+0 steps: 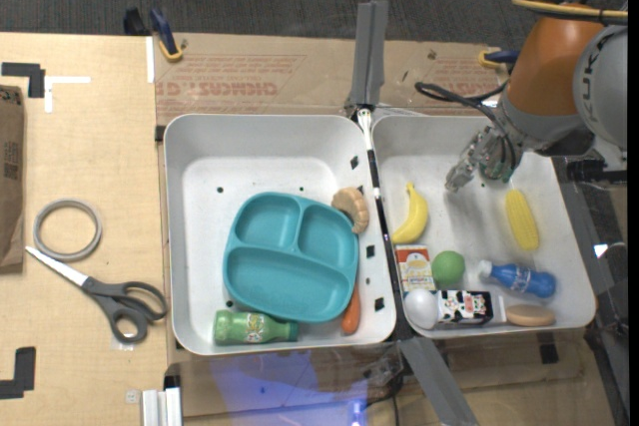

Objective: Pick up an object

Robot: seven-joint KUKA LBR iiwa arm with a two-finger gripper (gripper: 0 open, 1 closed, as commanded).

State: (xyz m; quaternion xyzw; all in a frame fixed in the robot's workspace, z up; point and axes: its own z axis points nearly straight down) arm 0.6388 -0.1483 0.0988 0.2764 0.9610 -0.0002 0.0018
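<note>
My gripper (477, 178) hangs over the back of the right bin (454, 137), open, with nothing between its fingers. A yellow banana (411, 213) lies to its front left, and a yellow corn cob (521, 219) to its front right. Nearer the front of that bin are a green ball (448, 266), a small red and white box (415, 266), a blue bottle (519, 279), a white egg-shaped thing (420, 307), a black and white carton (465, 305) and a tan oval piece (529, 315).
The left bin (200, 165) holds a teal divided plate (293, 257), a green bottle (255, 325), a carrot (350, 314) and a tan lumpy piece (350, 206). On the wooden bench to the left lie scissors (105, 292) and a tape roll (67, 228).
</note>
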